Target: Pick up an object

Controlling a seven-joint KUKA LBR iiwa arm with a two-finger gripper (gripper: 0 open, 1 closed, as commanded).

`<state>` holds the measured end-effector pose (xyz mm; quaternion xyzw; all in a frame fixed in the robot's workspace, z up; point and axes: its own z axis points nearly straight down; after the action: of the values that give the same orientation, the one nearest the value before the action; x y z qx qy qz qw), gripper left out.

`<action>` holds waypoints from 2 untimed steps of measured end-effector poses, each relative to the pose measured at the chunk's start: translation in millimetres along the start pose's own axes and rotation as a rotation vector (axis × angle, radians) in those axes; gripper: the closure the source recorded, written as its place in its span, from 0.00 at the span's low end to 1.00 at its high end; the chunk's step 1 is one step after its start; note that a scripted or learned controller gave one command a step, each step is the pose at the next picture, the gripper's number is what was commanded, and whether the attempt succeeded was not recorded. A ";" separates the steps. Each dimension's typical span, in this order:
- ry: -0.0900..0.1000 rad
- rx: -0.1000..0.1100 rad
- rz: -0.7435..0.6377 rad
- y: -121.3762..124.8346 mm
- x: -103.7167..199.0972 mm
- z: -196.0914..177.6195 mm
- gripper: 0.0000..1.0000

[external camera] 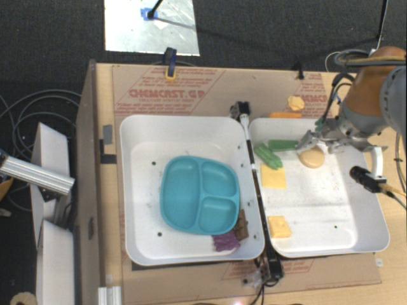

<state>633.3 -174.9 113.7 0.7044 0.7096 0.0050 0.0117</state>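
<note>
tool over right bin's far edge, fingers spread, nothing between | tan round bun-like piece just below tool tips, touching or near, can't tell | green pod, flat yellow squares left | teal divided plate in left bin
</note>
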 end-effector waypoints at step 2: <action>0.000 0.000 0.003 -3.7 10.5 9.3 1.00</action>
<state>629.7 -164.5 104.3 0.7054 0.7087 0.0047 0.0117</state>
